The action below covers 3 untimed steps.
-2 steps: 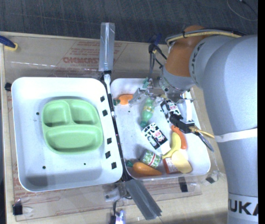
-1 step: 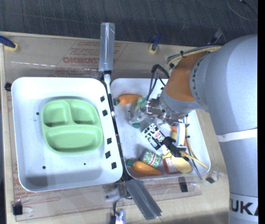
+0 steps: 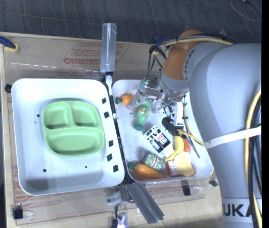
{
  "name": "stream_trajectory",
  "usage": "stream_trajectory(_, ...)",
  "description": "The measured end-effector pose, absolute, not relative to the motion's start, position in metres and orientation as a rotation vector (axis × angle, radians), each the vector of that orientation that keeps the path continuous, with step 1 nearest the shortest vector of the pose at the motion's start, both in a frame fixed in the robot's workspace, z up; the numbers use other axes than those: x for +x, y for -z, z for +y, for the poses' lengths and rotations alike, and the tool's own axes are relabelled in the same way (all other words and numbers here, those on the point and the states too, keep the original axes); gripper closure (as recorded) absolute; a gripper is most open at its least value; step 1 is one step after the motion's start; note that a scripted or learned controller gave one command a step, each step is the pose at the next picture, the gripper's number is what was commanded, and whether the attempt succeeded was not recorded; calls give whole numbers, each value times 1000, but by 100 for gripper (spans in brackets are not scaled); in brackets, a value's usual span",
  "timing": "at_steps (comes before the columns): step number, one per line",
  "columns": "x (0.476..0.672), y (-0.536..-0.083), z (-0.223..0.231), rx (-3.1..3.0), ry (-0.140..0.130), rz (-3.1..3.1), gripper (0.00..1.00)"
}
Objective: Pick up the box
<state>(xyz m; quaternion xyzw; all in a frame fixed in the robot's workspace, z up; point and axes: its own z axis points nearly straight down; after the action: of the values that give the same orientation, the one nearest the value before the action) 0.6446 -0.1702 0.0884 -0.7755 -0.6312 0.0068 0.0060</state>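
The right bin (image 3: pixel 125 170) serves as the landmark. Inside it, near the middle, lies the box (image 3: pixel 157 137), a small black-and-white printed carton set at a slant, flat on the bin floor. Toward the bin's far end from the box, the jaws (image 3: pixel 149 93) hang low over the clutter at the far edge; how far open they stand cannot be told, since cables and clear parts hide them, and nothing can be seen held between them. The box lies apart from them, untouched.

Just below the jaws a green bottle (image 3: pixel 141 116) lies on its side, and a small orange piece (image 3: pixel 126 99) sits at the bin's far left corner. At the bin's near end a carrot (image 3: pixel 147 171) rests along the wall, with a small can (image 3: pixel 154 161) just above it and a banana (image 3: pixel 178 145) to the box's right.

Left of the right bin, touching it along the shared edge, stands the left bin (image 3: pixel 25 141), holding a green divided tray (image 3: pixel 73 128). The grey arm (image 3: pixel 219 108) covers the right bin's right side.
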Motion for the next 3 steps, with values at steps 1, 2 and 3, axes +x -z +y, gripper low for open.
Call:
stream_trajectory(1, 632, -100, -145, -2403, -6, -2014, 0)
stream_trajectory(2, 632, -107, -145, -2393, -14, -2017, 100)
stream_trajectory(3, 621, -239, -92, -2067, -4, -2363, 100)
